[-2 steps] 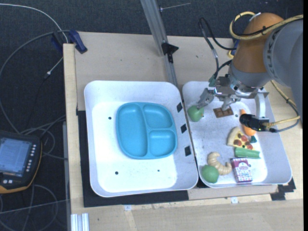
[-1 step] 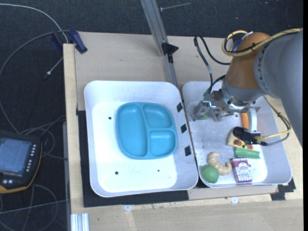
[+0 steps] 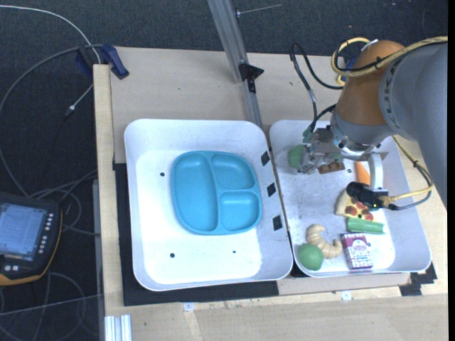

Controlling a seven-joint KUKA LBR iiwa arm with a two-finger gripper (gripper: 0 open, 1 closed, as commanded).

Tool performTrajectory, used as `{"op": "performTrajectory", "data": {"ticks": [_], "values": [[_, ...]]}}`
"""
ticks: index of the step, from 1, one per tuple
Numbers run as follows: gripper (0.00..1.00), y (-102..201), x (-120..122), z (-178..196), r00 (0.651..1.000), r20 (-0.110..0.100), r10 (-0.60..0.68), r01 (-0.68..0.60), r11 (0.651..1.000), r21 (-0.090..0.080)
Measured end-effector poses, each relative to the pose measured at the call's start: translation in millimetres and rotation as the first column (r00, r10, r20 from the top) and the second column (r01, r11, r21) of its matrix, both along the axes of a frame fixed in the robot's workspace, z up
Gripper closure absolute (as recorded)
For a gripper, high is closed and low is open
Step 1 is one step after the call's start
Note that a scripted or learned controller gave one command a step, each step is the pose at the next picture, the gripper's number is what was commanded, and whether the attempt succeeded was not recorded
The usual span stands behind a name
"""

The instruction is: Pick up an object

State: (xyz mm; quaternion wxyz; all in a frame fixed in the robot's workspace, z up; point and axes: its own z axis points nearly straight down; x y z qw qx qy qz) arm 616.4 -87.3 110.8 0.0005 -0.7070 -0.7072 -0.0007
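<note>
My gripper (image 3: pixel 311 160) hangs low over the far left part of the right bin (image 3: pixel 313 204). A small green round object (image 3: pixel 295 156) lies right beside it on its left, touching or nearly touching it. A brown piece (image 3: pixel 330 167) and an orange carrot-like piece (image 3: pixel 362 170) sit just to the gripper's right. Nearer the front lie a pizza-slice toy (image 3: pixel 354 203), a green stick-shaped piece (image 3: pixel 365 226), a red and purple box (image 3: pixel 357 251), a beige curled piece (image 3: pixel 325 241) and a green ball (image 3: pixel 310 256).
The left bin (image 3: pixel 142 190) holds a blue divided plate (image 3: pixel 215 191). A metal pole (image 3: pixel 231 27) rises behind the bins. The arm's grey body and orange band (image 3: pixel 370 91) cover the right bin's far corner. A yellow cable (image 3: pixel 409 194) runs along the bin's right side.
</note>
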Motion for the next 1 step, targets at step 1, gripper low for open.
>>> {"op": "performTrajectory", "data": {"ticks": [1], "values": [[1.0,2.5,-7.2,58.8,1.0,0.007,0.001,-0.001,1.0,-0.002]]}}
